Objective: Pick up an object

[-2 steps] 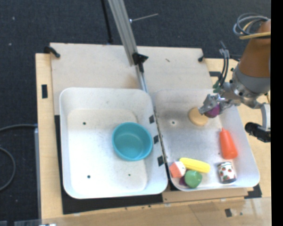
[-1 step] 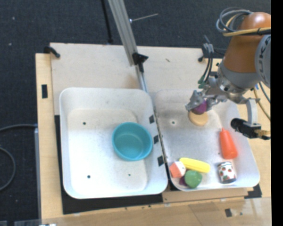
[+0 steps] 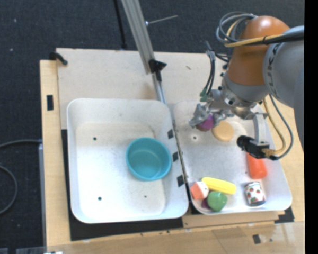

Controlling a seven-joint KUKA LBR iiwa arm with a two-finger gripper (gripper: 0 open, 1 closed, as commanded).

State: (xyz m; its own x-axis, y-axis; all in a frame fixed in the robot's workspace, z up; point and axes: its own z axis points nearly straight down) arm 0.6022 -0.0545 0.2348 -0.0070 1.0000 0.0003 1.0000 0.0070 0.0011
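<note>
One purple object (image 3: 205, 123) is sitting right under the pincer (image 3: 203, 118) in the right bin (image 3: 230, 155) (whether gripped, impossible to tell).

A pale wooden bench (image 3: 106, 75) fills the middle of the frame, set on dark speckled carpet (image 3: 53, 15) that shows along the top and left. A slanted metal rail (image 3: 138, 28) rises from the bench's upper middle toward the top edge. Thin dark cables (image 3: 5, 168) loop over the carpet at lower left.
</note>
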